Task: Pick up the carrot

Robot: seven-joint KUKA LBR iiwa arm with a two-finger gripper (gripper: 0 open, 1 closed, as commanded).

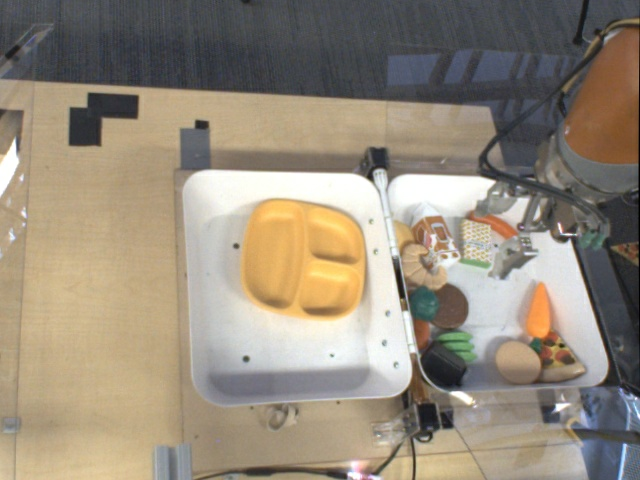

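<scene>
Carrot [539, 311] lies untouched at four o'clock in the right bin [590, 308], while the gripper [508, 240], fingers spread and holding nothing, hovers at its eleven o'clock, so the pickup remains undone.

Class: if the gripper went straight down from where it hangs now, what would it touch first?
Probably the right bin's white floor. The gripper hangs beside a small orange-and-white item, and the carrot lies nearer the camera, out of that line. Height is hard to judge from this slant.
</scene>
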